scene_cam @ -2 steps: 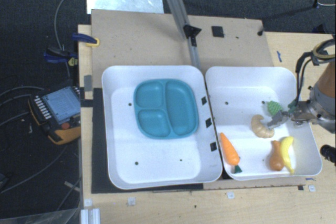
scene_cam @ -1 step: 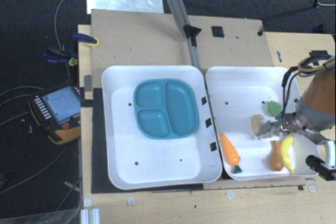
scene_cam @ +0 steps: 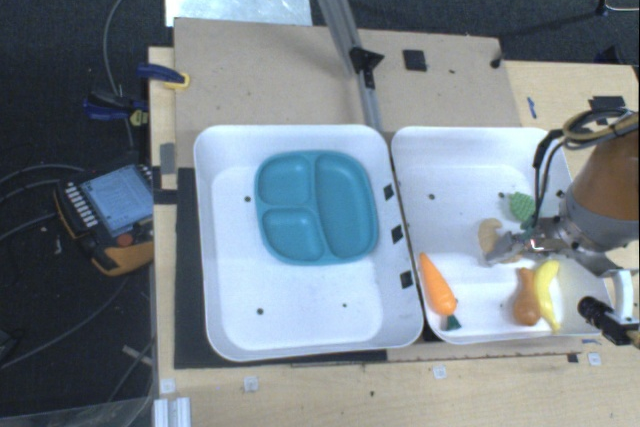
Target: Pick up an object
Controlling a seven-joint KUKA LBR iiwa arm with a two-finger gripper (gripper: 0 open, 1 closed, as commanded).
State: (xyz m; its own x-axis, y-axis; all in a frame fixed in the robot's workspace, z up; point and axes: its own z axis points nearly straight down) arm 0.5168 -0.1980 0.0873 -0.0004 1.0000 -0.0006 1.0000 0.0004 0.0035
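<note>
The right bin (scene_cam: pixel 455 170) holds several toy foods. An orange carrot (scene_cam: pixel 437 285) lies by its left wall, a yellow banana (scene_cam: pixel 549 289) and a brown-orange piece (scene_cam: pixel 526 301) lie at the front right, and a green item (scene_cam: pixel 521 205) sits further back. A small tan piece (scene_cam: pixel 488 232) lies mid-bin. My gripper (scene_cam: pixel 505 251) is low in this bin, reaching in from the right, right beside the tan piece and just above-left of the banana. Whether it touches the tan piece is unclear.
The left bin (scene_cam: pixel 225 255) bears a blue divided plate (scene_cam: pixel 317 205). A grey pole (scene_cam: pixel 335 5) slants across the bench behind the bins. Cables and a hand-held device (scene_cam: pixel 110 210) lie on the floor at the left.
</note>
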